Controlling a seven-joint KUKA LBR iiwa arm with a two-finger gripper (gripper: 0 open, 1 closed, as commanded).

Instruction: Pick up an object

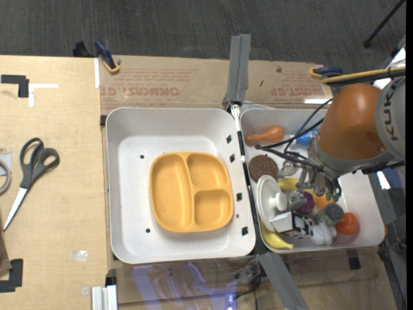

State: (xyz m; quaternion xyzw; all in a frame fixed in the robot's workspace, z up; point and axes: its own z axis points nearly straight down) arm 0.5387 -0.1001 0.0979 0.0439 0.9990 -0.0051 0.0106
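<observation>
My gripper (298,213) is low in the right bin (369,241), in among a crowded pile of small things. Close around it lie a purple piece (304,203), a white cup (271,199), a yellow banana (277,240), a grey round piece (333,212) and a red-orange ball (348,223). A yellow piece (288,184) sits just above the gripper. Farther back are a brown disc (262,167) and an orange carrot (266,135). The wrist and cables hide what sits directly under the gripper.
The left bin (122,192) holds a yellow divided plate (191,191). The arm's orange band (352,129) hangs over the back right of the right bin. Scissors (31,166) lie on the bench at far left.
</observation>
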